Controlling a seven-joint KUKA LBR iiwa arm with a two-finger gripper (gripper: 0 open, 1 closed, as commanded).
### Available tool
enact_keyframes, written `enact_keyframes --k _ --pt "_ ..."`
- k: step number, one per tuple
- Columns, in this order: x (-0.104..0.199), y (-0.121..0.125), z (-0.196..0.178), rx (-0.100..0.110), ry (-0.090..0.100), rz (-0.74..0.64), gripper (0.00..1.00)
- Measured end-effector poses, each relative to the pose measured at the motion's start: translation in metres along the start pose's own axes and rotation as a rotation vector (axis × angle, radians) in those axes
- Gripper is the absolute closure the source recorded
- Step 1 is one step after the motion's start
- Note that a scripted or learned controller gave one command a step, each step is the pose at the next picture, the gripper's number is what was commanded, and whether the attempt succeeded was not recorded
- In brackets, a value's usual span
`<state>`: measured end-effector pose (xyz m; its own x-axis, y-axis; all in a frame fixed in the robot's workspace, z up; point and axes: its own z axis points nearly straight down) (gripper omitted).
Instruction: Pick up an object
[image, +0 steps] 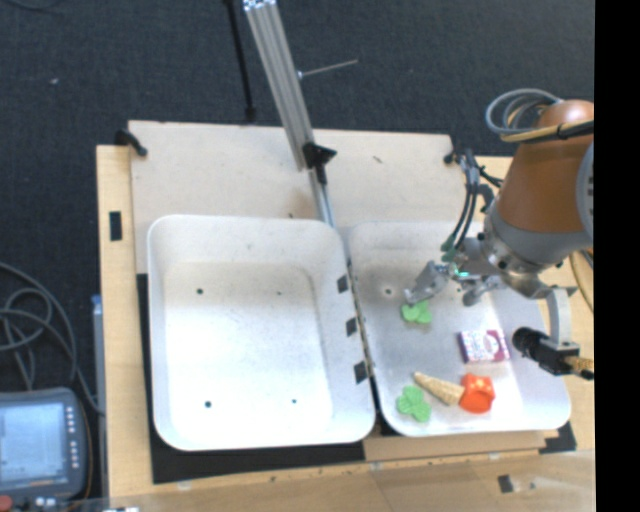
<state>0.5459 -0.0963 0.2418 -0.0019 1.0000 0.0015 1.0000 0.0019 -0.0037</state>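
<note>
Two fingers of the hand (447, 288) stood spread apart above the floor of the right bin (395, 250), one reaching left toward a green clover-shaped piece (418, 314) and the other pointing down-right. Nothing lay between them. The left fingertip sat just above that green piece; whether it touched it could not be told.

Behind the hand, the grey wrist and the orange band of the arm (545, 190) came in from the right, with cables looping past it.

Further out in the same bin lay a small purple-and-white packet (483, 346), well to the lower right of the hand. Below it, near the front rim, an orange-red object (477, 393) touched the wide end of a tan cone (436, 388), and a second green piece (413, 404) lay just beside the cone's tip on its left.

Left of all this sat the other white bin (250, 330), its floor showing a few dark specks. Both bins rested on the pale bench (220, 160), where a slanted metal rail (285, 85) ran from the top down to the gap between the bins. A screen (35, 440) sat at the lower left corner.
</note>
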Motion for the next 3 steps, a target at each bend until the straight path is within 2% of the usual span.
enact_keyframes --k 1,3 --pt "0.000 0.001 -0.003 -0.006 -0.001 0.003 0.00" --pt "-0.017 0.001 0.088 0.000 -0.004 0.005 0.00"
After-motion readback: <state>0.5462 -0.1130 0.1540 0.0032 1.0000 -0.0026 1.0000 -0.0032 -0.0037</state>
